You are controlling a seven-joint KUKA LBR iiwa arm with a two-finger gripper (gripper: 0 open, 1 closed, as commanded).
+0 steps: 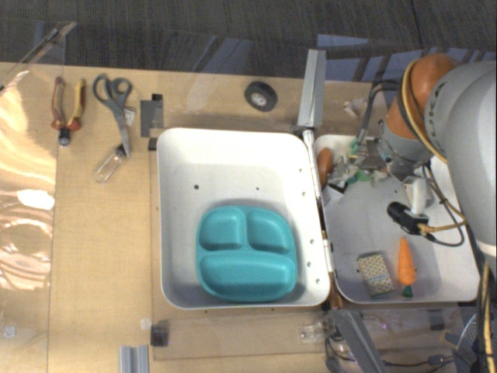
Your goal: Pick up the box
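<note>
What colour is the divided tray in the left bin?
Teal all over, a plain divided tray with three compartments; the camera view looks down on it lying in the left bin.

A tan wooden bench (93,239) stood before dark grey carpet (194,6). Pliers (66,109), scissors (116,103) and a tape roll (261,95) lay along its far edge. Glare washed its left side.

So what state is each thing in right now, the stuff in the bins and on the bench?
Teal tray: upright, flat in the left bin.
Box: lying flat in the right bin, untouched.
Carrot: lying beside the box.
Scissors: closed, on the bench.
Pliers: closed, on the bench.
</note>
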